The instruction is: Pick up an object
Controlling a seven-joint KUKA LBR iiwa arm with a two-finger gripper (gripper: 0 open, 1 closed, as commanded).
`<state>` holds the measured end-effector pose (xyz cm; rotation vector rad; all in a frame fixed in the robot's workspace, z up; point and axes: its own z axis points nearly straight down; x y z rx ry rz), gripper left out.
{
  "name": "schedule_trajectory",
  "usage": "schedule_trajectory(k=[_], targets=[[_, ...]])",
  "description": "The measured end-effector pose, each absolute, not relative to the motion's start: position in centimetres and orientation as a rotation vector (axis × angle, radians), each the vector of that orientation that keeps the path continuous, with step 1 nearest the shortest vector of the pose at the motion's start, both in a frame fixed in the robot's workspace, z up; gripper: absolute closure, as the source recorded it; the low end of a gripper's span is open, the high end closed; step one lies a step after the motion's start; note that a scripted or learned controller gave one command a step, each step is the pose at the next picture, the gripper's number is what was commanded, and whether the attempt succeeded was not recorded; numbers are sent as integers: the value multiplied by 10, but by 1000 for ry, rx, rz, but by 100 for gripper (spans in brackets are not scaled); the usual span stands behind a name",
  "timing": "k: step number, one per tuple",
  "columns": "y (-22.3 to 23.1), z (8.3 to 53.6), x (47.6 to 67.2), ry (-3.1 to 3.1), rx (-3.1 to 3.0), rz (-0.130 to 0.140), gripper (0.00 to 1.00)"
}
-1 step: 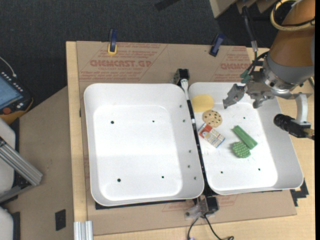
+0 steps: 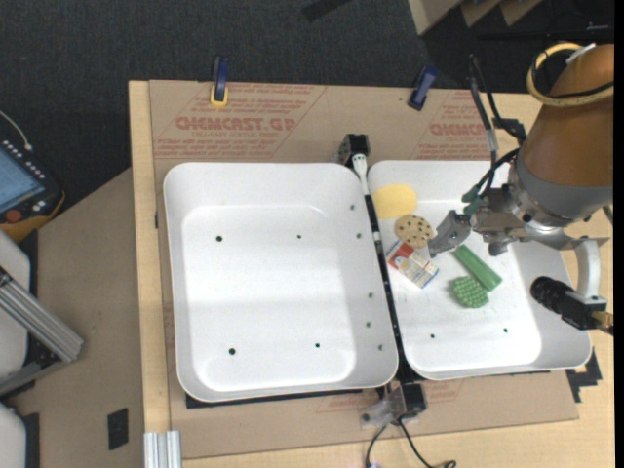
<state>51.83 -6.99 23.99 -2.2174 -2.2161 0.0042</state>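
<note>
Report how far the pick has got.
Done: the arm has reached into the right bin, and the tool hangs low over the small red and white box. In hand: nothing visibly. Left: grasp and lift. The green brush, yellow piece and tan disc lie untouched.

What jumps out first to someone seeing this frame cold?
The grey arm with its orange band crowds in from the right, its gripper low over the right bin. Beneath it sits a tight cluster: a yellow disc, a tan piece with holes, a red-and-white packet and a green brush. The left bin is bare white.
</note>
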Motion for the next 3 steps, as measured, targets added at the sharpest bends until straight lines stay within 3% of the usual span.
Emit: schedule_trajectory(k=[1, 2, 3], targets=[[-71, 250, 522, -2222, -2223, -2, 100], [-71, 260, 523, -2223, -2226, -4, 100], [-2, 287, 554, -2233, -2216, -7, 100]])
